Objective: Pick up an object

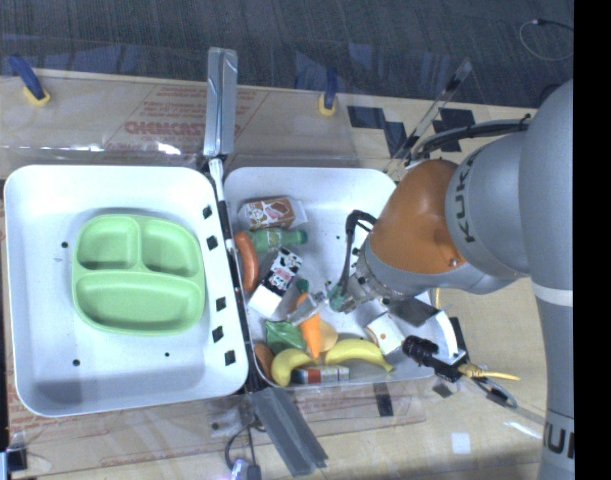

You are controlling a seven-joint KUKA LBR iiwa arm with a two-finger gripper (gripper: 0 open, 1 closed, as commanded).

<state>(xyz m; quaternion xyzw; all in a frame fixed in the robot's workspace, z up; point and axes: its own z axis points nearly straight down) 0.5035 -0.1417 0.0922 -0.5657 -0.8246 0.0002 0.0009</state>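
**Crowded bin, risky grasp**

Camera view: your gripper (337,296) sits low at centre-right of the frame, over the right bin (315,183); whether it is apart or together, you cannot tell. It could snag neighbours in the tight pile. Count one banana (345,353), one carrot (246,258), one green tray (140,273), two bins

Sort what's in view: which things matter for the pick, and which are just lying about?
Matter for the pick:
- tool
- banana
- hot dog
- green bottle
- cow-patterned toy
- right bin

Lying about:
- green divided plate
- left bin
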